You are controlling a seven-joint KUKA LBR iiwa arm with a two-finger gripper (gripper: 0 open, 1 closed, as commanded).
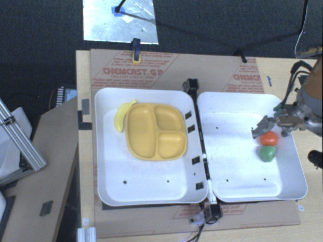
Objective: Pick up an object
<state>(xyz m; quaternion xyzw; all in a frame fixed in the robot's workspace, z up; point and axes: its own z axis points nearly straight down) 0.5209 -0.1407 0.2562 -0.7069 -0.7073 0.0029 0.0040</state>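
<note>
Gripper sits low over the right bin, at that bin's right side, with the arm reaching in from the right edge of the view. One grey finger points left and down; a second shows just right of it. Whether the fingers are spread or closed, cannot tell from this angle. Nothing is seen between them.

Red tomato lies directly on the near side of the fingers, touching or almost touching them; contact cannot be confirmed. Green ball lies just beside the tomato on its near side, the two touching or close to it. Both rest on the floor of the right bin, near its right wall.

Left bin adjoins the right bin along a black centre divider. In it: a yellow divided plate with three compartments, lying flat toward the far side, and a banana tucked against the plate's far-left edge.

Both bins stand on a brown cardboard sheet printed with red lettering, laid on a wooden bench. Dark carpet beyond, with a shiny metal panel lying on it at the far side.

Count: two bins, one plate, one banana, one tomato, one green ball, one gripper.
</note>
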